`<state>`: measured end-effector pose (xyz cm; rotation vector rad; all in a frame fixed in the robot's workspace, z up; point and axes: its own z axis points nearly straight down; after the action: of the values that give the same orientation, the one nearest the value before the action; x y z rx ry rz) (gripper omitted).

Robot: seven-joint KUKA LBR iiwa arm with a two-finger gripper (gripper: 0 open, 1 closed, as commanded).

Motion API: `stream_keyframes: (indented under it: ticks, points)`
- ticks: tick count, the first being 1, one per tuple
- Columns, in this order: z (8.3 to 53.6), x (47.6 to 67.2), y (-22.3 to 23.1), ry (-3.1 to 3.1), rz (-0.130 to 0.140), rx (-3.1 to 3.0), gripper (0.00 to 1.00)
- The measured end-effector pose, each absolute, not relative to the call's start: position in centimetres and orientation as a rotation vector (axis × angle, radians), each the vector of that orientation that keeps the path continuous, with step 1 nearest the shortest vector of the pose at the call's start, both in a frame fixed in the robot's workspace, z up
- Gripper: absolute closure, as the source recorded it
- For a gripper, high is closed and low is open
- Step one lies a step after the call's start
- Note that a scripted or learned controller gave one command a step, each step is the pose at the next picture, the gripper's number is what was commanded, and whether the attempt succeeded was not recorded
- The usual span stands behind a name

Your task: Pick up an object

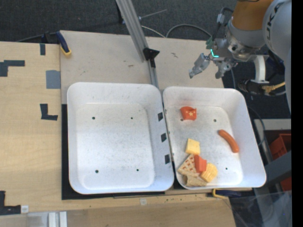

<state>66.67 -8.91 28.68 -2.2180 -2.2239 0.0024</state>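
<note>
The right bin holds a red-orange tomato-like piece near its back, an orange sausage on the right, a yellow block, and a pile at the front: a waffle-like cracker, a red piece and a yellow piece. My gripper hangs above the bench behind the right bin's back edge, open, with nothing between its fingers. The nearest object is the tomato-like piece, below and left of it.
The left bin stands beside the right one. A slanted metal pole rises behind the bins' seam. A yellow-blue clamp sits at the back left. Cables lie behind the right bin.
</note>
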Motion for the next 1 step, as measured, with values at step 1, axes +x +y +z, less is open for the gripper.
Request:
stream_keyframes:
  ticks: [1]
  points:
    - [24.21,66.13,-9.02,-2.222,0.008,-2.217,0.00]
